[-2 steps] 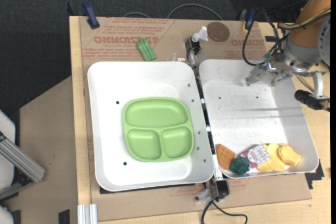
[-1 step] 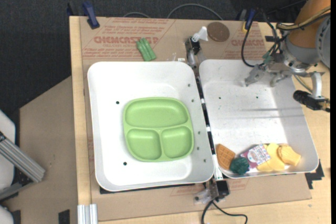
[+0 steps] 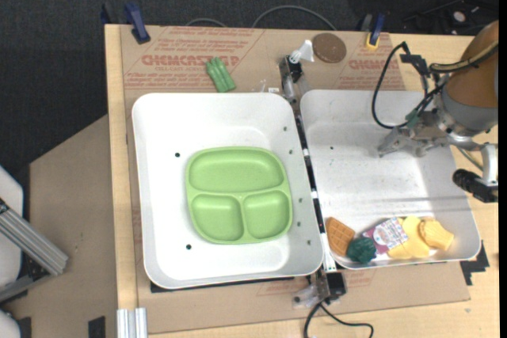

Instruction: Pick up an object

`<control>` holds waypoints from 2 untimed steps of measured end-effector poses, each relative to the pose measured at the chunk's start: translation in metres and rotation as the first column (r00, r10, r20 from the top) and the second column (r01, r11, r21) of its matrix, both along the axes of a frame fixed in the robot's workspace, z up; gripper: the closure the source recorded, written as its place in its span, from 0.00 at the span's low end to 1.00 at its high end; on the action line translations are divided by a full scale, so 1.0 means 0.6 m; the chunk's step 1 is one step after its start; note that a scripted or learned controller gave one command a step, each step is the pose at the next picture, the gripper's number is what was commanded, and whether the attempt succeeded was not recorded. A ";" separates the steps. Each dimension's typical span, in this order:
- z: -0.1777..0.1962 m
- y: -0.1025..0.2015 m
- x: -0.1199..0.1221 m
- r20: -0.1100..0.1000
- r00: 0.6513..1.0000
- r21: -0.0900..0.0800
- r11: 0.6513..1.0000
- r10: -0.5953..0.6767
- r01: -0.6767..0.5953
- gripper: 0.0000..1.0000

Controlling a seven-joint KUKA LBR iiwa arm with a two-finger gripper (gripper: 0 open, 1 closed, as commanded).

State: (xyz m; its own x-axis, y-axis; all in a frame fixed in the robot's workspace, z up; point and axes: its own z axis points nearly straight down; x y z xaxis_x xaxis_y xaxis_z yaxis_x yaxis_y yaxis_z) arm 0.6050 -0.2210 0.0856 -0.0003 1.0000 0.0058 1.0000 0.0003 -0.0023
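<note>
**Well short of the pile: gripper over bare bin floor**

Now, nearest the camera, the toys are bunched along the near wall of the right bin [image 3: 467, 206]. I would judge they slid there and came to rest against the rim. Using that bin as the landmark: a waffle [image 3: 341, 236] in its near-left corner, a dark green toy [image 3: 363, 250] just beside it, then a pink-and-white packet [image 3: 389, 233] touching yellow pieces [image 3: 412, 241], and a bun [image 3: 436, 234] at the near-right. They are tightly packed, so picking one out looks awkward.

Left of that bin, the second bin [image 3: 150, 170] holds a green tray [image 3: 238, 194], lying flat in its middle with its compartments up.

Farther back in the right bin, the gripper [image 3: 410, 140] is low over bare floor, well apart from the toys. Its fingers are splayed wide with nothing between them. To my eye it's poised for a grab, though no object lies under it.

The arm [image 3: 475, 87] comes in over the bin's right side, wrist pointed down and tilted left, with a black cable looping above it.

Beyond the bin's far-left corner, a green clip [image 3: 221, 76] and a brown disc [image 3: 329, 48] lie on the cardboard.
</note>
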 end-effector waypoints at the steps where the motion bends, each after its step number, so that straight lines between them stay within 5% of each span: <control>1: -0.002 0.001 0.053 0.002 1.000 -0.001 1.000 0.003 -0.003 0.00; 2: 0.017 -0.002 0.053 0.007 1.000 -0.005 1.000 0.002 -0.002 1.00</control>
State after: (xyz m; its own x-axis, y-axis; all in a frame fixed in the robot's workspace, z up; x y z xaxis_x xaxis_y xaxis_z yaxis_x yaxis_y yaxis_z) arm 0.6367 -0.2222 0.0960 -0.0019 1.0000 0.0004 1.0000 0.0019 0.0048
